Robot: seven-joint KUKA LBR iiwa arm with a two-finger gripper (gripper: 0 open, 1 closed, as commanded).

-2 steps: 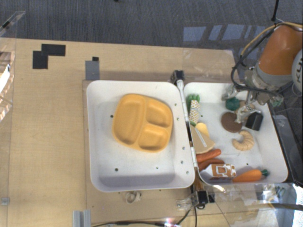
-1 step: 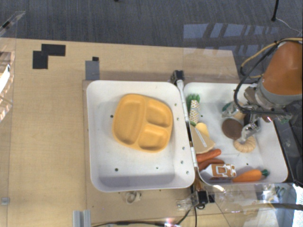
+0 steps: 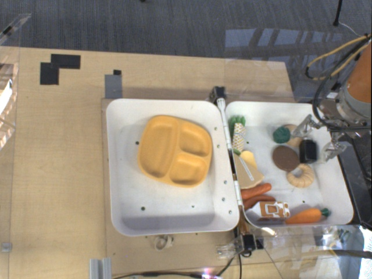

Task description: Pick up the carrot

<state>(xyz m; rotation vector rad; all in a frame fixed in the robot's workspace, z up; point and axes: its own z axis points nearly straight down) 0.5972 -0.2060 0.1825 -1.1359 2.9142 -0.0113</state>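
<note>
The carrot point(image 3: 303, 216) is orange with a green top at its right end. It lies flat along the front wall of the right bin point(image 3: 343, 185). My gripper point(image 3: 308, 150) hangs over the right side of that bin, between a brown disc point(image 3: 285, 157) and the bin's right wall. It is just above a tan ring-shaped pastry point(image 3: 301, 176). The carrot lies well in front of the gripper, apart from it, with the pastry between them. Nothing shows in the gripper.
The right bin also holds a corn cob point(image 3: 238, 136), a green piece point(image 3: 282, 134), a yellow wedge point(image 3: 249, 161), a red sausage point(image 3: 256, 192) and a small orange box point(image 3: 274, 209) touching the carrot's left tip. A yellow divided plate point(image 3: 174, 150) sits in the left bin point(image 3: 125, 214).
</note>
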